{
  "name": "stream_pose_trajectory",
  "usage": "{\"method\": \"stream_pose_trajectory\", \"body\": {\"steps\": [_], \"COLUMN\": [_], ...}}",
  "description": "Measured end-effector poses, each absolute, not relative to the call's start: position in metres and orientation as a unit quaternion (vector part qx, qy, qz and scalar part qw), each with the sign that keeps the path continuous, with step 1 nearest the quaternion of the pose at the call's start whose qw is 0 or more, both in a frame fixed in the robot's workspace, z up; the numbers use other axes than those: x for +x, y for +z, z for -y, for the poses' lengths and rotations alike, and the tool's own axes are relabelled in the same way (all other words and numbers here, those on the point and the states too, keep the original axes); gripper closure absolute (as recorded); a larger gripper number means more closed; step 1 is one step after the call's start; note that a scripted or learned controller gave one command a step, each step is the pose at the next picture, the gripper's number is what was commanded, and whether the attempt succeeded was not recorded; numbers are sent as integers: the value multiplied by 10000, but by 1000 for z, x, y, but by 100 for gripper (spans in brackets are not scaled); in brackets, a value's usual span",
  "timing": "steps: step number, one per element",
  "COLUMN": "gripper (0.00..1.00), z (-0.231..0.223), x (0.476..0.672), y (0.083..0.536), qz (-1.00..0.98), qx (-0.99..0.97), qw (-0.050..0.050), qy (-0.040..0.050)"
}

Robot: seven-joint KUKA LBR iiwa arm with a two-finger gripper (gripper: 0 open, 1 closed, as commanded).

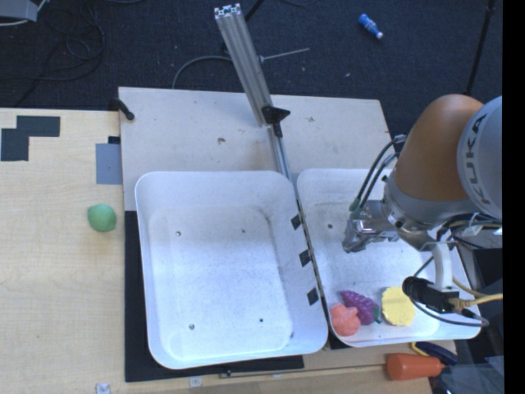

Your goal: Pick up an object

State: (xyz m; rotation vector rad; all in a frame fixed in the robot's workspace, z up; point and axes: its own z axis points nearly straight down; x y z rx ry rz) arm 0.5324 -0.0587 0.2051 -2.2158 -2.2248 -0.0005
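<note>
At far left a green ball [102,217] lies on the wooden surface [49,286], apart from the bins. The left bin [164,189] fills the middle of the frame. In the right bin [324,185], near its lower edge, an orange-pink object [344,319], a purple object [360,304] and a yellow object [397,306] sit close together. Above them, right of centre, the hand [358,235] hangs over the bin floor; whether it is clenched or released I cannot tell. An orange object [413,366] lies below the bin.
</note>
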Motion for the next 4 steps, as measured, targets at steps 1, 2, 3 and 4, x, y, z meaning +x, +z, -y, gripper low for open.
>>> {"method": "stream_pose_trajectory", "body": {"steps": [1, 2, 3, 4], "gripper": [100, 100, 100, 0], "z": [6, -36, -82, -81], "x": [526, 523, 509, 509], "y": [201, 218, 233, 232], "qz": [7081, 7080, 7081, 7075], "qx": [-7061, -7063, -7061, -7068], "qw": [5, 1, 2, 1], "qy": [-1, -4, -3, 3]}}
